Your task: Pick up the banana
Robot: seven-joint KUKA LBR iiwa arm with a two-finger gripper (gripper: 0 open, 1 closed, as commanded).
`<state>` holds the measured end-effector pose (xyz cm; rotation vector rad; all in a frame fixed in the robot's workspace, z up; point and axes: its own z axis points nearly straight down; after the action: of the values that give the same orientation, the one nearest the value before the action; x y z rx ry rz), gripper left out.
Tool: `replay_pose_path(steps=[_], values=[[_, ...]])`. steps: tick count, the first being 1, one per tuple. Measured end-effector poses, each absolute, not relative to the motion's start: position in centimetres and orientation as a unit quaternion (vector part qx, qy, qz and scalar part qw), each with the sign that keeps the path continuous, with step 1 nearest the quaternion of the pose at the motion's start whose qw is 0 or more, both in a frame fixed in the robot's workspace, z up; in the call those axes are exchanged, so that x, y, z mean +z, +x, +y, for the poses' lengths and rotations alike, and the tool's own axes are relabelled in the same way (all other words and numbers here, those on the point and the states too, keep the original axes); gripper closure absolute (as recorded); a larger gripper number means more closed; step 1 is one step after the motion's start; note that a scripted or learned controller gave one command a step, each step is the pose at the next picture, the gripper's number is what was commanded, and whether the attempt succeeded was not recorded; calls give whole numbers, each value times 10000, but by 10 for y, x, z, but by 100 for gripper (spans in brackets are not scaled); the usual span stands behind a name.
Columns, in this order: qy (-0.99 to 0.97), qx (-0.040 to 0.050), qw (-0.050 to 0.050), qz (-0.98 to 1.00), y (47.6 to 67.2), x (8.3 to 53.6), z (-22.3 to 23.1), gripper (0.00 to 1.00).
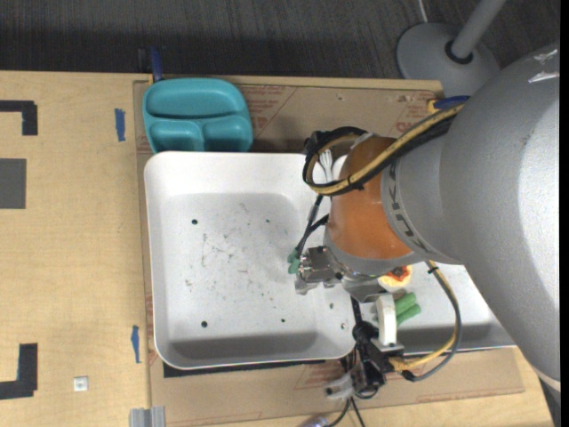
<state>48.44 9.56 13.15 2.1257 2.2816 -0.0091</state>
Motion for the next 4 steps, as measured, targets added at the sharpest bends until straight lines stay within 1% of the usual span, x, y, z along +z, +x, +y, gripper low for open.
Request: replay_pose_path(steps=[1,2,3,4], values=[[6694,-38,105,7428,484,131,96,100],[6312,14,25,7756,482,124,111,100],[5318,-3,-3,8469,480,86,148,100],[6376,-1,0,7704,479,138,197,100]])
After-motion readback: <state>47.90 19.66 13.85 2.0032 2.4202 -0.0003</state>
